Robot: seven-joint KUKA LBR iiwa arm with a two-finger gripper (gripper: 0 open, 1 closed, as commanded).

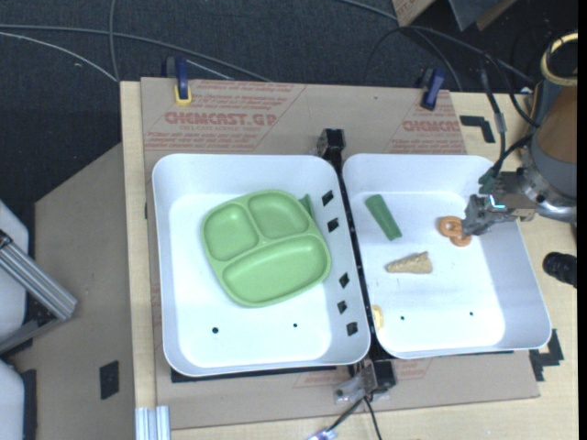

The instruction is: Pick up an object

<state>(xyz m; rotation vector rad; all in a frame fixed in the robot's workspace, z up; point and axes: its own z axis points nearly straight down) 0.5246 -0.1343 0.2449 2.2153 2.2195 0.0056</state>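
Orange ring-shaped obj [451, 230] lies in the right bin [514, 282], upper-right part of its floor, near the right wall. Gripper [476, 216] is right at it, touching or just over its right edge; can't tell whether the fingers are spread or pressed together, and nothing visibly sits between them. Arm [550, 168] comes in from the right edge, grey w/ a tan-orange section above.

Same bin, left of the ring: a green bar-shaped piece [382, 217], tilted, near the upper left; below it, a beige wedge-shaped piece [409, 264] around the bin's middle. Both well apart from the gripper.

Left bin [183, 291] holds a light green divided plate [265, 247], 3 compartments, lying flat around the centre. A black divider strip [341, 236] w/ small black tabs runs between the two bins.

Bins sit on a brown board [275, 117] on the counter. Red print on the board above the left bin reads "CHEMCAST GP" w/ smaller lines under it too small to read; similar red print above the right bin, partly cut off. Two blue clamps [182, 73] pin the board's far edge. Cables [110, 35] trail across the dark floor beyond.
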